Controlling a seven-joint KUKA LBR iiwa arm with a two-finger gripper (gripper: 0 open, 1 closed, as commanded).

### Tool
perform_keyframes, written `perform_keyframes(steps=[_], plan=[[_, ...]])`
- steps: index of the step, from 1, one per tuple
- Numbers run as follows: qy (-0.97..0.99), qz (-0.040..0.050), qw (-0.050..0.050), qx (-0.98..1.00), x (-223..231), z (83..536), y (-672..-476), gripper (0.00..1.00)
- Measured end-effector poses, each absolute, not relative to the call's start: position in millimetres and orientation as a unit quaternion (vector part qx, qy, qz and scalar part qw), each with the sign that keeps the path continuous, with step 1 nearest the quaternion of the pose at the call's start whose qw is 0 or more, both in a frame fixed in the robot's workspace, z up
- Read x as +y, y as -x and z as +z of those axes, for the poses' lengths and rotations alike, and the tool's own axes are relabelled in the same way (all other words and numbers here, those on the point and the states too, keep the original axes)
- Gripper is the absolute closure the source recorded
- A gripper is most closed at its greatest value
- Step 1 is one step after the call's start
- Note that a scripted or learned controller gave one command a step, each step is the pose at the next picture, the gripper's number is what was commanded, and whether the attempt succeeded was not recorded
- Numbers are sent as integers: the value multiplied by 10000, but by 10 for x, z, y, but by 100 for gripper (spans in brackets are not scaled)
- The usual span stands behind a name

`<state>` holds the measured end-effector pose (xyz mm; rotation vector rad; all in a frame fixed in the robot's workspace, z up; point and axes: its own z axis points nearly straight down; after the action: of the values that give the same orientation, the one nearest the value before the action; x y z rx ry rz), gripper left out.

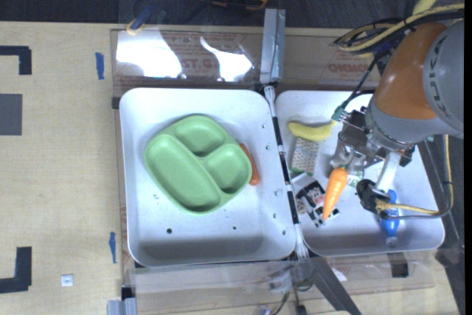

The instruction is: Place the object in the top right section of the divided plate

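We see the grey arm (435, 77), smooth with a glossy orange band, reaching over the right bin (424, 232), a shallow white tray. In the left bin (147, 232) lies the divided plate (198, 162), matte green with rounded sections. The gripper (344, 172) pinches the carrot (333, 192) at its top; this tapered orange object hangs over the right bin, long axis near vertical in view, tip pointing down-left. A curved yellow banana (311, 130) lies beside it.
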<state>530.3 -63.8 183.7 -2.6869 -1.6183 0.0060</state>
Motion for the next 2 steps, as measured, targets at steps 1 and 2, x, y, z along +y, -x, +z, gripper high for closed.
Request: perform_keyframes(steps=[1,2], plan=[[9721,22,7,-2346,-274,2192,-4788,100],[9518,16,5,-3067,226,1834,-5196,100]])
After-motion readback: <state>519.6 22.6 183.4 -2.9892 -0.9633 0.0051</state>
